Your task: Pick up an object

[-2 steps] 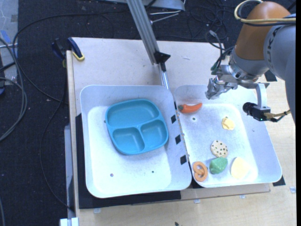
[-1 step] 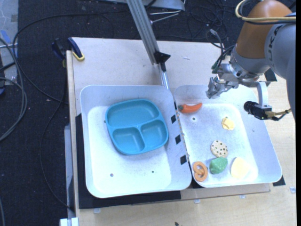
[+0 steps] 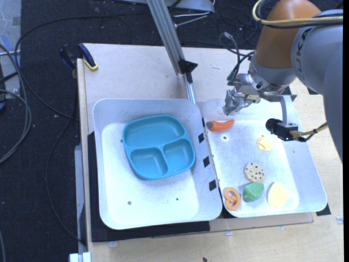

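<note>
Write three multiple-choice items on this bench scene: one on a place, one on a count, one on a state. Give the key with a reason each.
1. Where does the blue divided plate lie?
A. Left bin
B. Right bin
C. On the bare bench

2. How many compartments does that plate have?
A. Two
B. Three
C. Five

3. Where is the gripper relative to the toy carrot?
A. Just above it, in the right bin's far corner
B. Over the plate
C. Outside both bins

Key: 1 A, the plate rests on the left bin's floor. 2 B, two ridges split it in three. 3 A, it hangs by the carrot's far side.

Grey arm [image 3: 322, 48], orange band, black cables, metallic wrist.
</note>
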`<action>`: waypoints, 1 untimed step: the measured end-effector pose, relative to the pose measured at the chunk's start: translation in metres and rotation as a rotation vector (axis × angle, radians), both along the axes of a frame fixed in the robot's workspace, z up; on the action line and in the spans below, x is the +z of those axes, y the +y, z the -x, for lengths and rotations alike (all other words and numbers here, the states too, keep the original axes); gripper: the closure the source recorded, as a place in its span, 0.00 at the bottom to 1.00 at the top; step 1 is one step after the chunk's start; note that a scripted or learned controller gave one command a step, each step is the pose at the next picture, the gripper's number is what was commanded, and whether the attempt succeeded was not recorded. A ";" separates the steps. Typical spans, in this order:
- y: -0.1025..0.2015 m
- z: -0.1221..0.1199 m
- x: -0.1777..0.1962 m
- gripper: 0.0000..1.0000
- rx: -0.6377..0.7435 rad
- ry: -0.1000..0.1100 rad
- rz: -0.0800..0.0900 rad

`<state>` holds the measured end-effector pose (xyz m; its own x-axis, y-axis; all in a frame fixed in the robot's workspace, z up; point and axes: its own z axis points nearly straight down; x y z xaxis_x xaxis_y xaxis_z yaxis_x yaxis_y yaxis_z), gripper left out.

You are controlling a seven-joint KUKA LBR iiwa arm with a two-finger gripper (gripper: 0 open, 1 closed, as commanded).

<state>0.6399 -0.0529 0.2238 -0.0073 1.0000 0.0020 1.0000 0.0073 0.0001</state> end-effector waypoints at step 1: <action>0.045 0.012 0.009 1.00 -0.001 0.001 0.001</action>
